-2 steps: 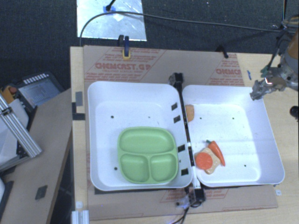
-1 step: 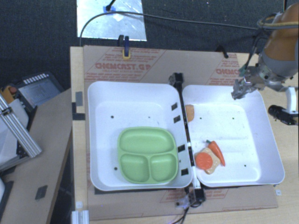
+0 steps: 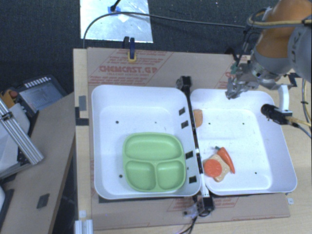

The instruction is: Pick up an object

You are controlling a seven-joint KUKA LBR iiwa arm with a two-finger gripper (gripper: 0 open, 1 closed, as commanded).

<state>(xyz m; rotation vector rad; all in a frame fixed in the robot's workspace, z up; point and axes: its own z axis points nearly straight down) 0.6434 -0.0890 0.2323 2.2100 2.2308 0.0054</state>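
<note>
Claw (image 3: 233, 92): up at the far edge of the right bin (image 3: 253, 126), hanging off the grey arm w/ the orange top (image 3: 285, 13). Nothing in it. Too small to tell if it's wide or narrow.

Toy food pile (image 3: 219, 165): well apart from the claw, down toward the near side and a bit left. An orange carrot (image 3: 226, 159), a round red-orange slice (image 3: 212, 167) and a tan piece (image 3: 222, 174) under them, all touching.

How they'd handle: prob. light, hard plastic, kinda slippery. Carrot is thin and long, so I'd grab it across the middle, not the ends. It lies on top, so it's easiest.

Small orange bit (image 3: 197, 117): closer to the claw, off to its left and a little nearer, right against the wall btw. the bins. Tight spot, hard to pinch.

Left bin (image 3: 117, 106): far left of the claw. Holds a green plate (image 3: 154, 161) w/ three parts, no food in them.
</note>
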